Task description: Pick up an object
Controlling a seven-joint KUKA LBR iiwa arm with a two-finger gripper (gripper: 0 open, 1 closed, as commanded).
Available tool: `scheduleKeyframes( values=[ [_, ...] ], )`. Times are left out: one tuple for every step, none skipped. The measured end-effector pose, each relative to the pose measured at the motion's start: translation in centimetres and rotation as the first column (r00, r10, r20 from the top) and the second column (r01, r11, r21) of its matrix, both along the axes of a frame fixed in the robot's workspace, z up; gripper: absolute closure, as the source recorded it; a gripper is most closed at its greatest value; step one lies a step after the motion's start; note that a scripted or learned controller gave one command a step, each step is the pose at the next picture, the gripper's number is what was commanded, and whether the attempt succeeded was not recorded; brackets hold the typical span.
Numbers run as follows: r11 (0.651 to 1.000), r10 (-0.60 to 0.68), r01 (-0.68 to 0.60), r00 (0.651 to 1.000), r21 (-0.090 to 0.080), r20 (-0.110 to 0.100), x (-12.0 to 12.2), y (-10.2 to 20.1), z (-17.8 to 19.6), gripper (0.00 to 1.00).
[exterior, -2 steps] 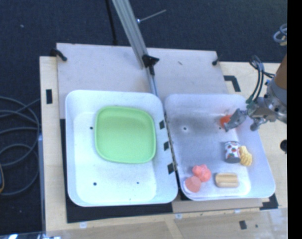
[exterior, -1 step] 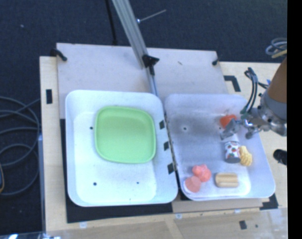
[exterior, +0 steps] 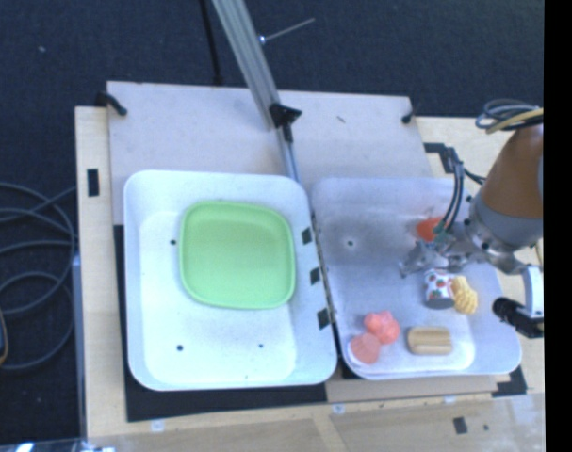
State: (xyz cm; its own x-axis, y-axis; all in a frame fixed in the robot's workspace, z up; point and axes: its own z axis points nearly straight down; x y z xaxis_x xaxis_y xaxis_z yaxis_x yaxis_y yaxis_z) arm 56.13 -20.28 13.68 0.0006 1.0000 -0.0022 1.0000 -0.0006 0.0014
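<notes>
The pincer [exterior: 425, 260] hangs low in the right bin [exterior: 361, 217], between an orange piece [exterior: 427, 227] on its far side and a small white-and-red object [exterior: 439, 288] beside a yellow corn toy [exterior: 465, 296]; whether it is apart or together, I cannot tell. A good grasp would centre on one item, clear of its neighbours.

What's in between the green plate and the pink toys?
In the camera view, the green plate sits in the left bin and the pink toys in the right bin. Between them lie bare white bin floor and the two bins' touching walls.
</notes>
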Motion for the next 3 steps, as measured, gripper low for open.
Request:
scheduleKeyframes(
  values=[
    [1.000,0.000,0.000,1.000,0.001,0.006,0.2,0.0,1.3,1.00],
    [1.000,-0.001,0.001,1.000,0.001,0.004,-0.1,-0.9,7.2,1.00],
    [1.000,0.000,0.000,1.000,0.002,0.000,-0.1,-0.9,8.6,1.00]
  ],
)
